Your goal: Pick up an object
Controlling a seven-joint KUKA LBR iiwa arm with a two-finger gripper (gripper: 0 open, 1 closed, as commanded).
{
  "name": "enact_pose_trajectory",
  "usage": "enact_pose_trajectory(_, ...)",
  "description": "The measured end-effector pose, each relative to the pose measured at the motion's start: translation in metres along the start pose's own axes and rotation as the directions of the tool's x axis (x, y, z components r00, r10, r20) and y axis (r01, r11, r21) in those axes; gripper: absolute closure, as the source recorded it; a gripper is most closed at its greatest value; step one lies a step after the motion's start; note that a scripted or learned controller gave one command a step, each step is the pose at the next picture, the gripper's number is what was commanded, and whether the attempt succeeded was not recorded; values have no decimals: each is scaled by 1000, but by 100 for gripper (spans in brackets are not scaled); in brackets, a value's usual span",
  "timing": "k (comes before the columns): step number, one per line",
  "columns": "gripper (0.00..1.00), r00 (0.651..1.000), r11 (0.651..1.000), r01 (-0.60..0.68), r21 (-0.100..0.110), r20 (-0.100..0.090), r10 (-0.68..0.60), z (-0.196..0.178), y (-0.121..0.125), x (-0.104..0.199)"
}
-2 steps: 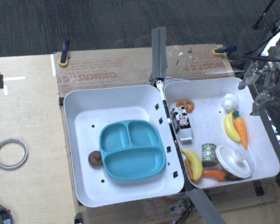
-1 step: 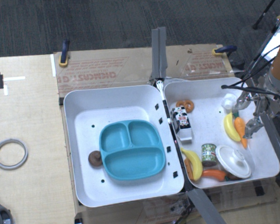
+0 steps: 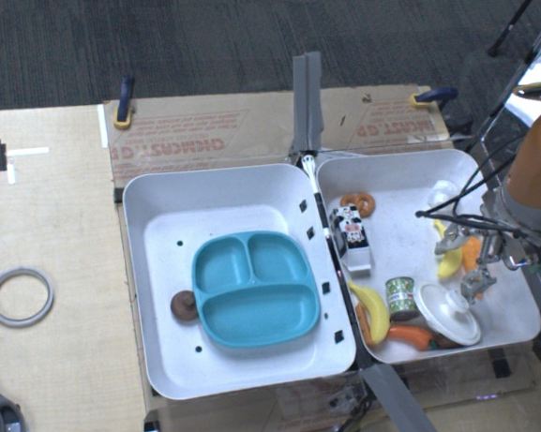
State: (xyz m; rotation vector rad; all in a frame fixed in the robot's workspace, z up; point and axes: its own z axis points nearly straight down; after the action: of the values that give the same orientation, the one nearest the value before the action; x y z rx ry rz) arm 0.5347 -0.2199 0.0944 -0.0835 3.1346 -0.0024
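Gripper [image 3: 476,272] low at right of frame in right bin [image 3: 395,185], over yellow/orange bits near the white dish [image 3: 448,312]; can't tell if anything's held. Risk: clutter w/ banana [image 3: 375,309] & can [image 3: 401,296] nearby, so a grab could slip or snag a neighbour.

My arm at three o'clock

My gripper [image 3: 471,268] hangs low, pointing toward seven o'clock; my orange-banded wrist [image 3: 538,170] sits behind it at two o'clock.

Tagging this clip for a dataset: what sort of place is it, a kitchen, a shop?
Likely a robot lab bench, not a kitchen: two white bins on taped-down cardboard, toy food like a banana, and an arm's gripper reaching in.
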Motion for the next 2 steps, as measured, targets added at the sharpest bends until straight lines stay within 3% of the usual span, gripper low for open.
enact_pose_trajectory(1,100,1000,1000,5,2,4,-5,-10,2,-2)
enact_pose_trajectory(2,0,1000,1000,5,3,6,-5,-11,2,-3)
